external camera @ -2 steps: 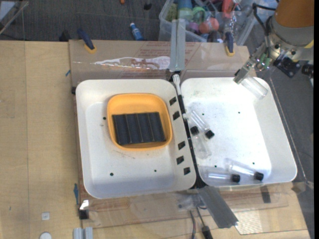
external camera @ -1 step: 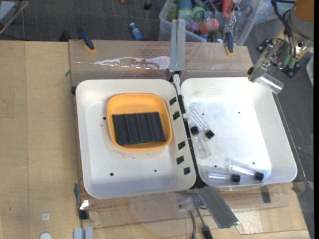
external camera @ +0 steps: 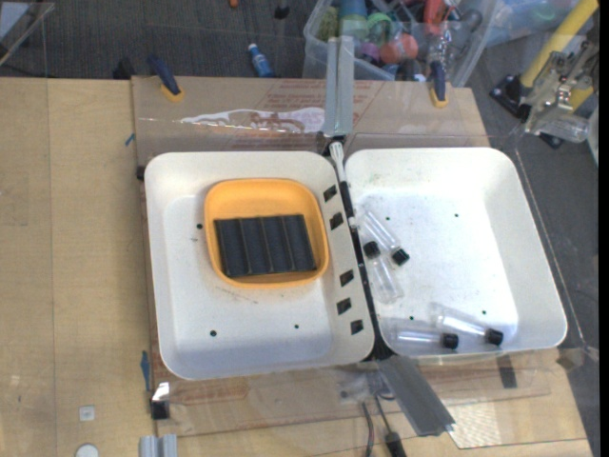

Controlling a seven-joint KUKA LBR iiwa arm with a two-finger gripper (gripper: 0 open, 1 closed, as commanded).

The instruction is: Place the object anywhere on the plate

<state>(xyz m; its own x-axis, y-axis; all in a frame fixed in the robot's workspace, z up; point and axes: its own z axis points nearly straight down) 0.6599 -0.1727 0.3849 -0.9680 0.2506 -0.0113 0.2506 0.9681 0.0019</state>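
Observation:
An orange plate [external camera: 265,198] rests in the left white bin [external camera: 181,284]. A dark ribbed rectangular block [external camera: 265,246] lies flat on the plate, covering most of its middle. In the right white bin [external camera: 495,217] lie several clear plastic tubes with black caps: two near the bin's left side [external camera: 381,241] and two along its front edge [external camera: 457,329].
A metal divider bar [external camera: 338,93] stands behind the seam between the bins. A clear crate of colourful toys [external camera: 409,17] sits beyond the bench at the back. Small black clips [external camera: 344,279] line the seam between the bins.

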